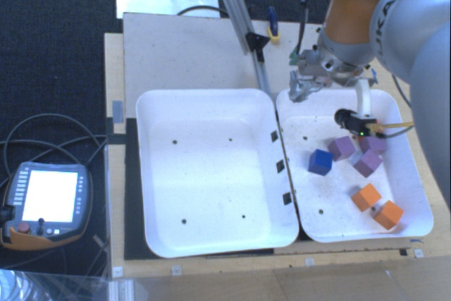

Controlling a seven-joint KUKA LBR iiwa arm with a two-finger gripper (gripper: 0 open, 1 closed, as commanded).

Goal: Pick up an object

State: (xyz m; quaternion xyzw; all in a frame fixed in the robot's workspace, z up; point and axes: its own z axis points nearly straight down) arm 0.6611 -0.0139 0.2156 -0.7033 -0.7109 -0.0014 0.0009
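Your left bin (pixel 211 151) on the desk (pixel 183 46) is sitting bare. In the right bin (pixel 416 222) one blue block (pixel 320 162), three purple blocks (pixel 342 148) and two orange blocks (pixel 366 197) are lying untouched. The end effector (pixel 304 89) is hanging above the bin's far edge; whether it's clenched, you cannot tell. Nothing is picked yet.

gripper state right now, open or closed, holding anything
Gripper: above the back edge of the right bin, with no block seen in it; open or closed cannot be told.
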